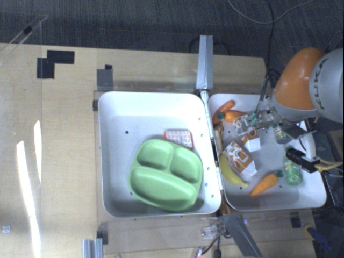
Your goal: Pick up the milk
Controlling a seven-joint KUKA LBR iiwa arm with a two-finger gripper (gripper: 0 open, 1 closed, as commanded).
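1. Start with the milk carton (239, 159). It is white with orange print, and it lies tilted on the floor of the right bin (279, 200), near the wall that bin shares with the left bin (118, 144). Every place below is told from this carton.
2. Nearer to you than the carton, and touching its near edge, you see a yellow banana (231, 176).
3. To the right of the carton and a bit nearer to you lies a carrot (265, 183), close by the carton.
4. Further right than that carrot you see a small green thing (293, 173). It is too blurry to name.
5. To the left of the carton, over the wall in the left bin, sits a big green plate (166, 173) with three hollows.
6. Just behind the carton lies a small orange and white box (250, 140).
7. Left of the carton and a bit further back, behind the green plate, you see a small pink pack (178, 137).
8. Behind the small box is the claw (252, 123). It is over the right bin, past the carton and not on it. You cannot tell if the claw is released or clenched.
9. Further back, by the far wall, lie two more orange carrots (227, 110).
10. Up and to the right of the carton you see the grey and orange arm (303, 85).
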